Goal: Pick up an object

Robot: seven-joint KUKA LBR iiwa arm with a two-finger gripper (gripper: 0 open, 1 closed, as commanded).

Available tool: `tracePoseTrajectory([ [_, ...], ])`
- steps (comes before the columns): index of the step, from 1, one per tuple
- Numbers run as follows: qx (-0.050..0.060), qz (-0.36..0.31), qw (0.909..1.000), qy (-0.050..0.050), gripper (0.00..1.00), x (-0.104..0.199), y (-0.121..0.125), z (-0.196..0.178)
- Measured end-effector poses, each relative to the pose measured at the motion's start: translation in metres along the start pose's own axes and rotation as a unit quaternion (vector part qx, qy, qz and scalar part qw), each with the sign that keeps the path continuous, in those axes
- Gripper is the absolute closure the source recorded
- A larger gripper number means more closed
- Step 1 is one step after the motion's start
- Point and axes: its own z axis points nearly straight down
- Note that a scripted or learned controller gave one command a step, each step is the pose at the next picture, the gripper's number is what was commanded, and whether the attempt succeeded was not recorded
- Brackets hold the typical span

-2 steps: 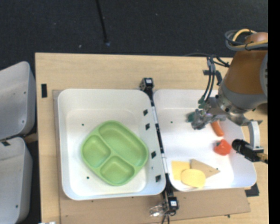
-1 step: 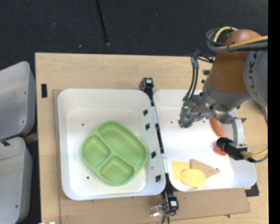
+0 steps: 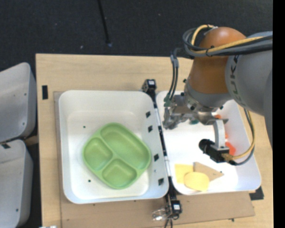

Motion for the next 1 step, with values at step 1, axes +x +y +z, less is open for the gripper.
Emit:
tracePoseTrajectory([
  [1,0.002,0.001,1.0000,-0.001,1.00,0.0493,0.0064,0.0138],
])
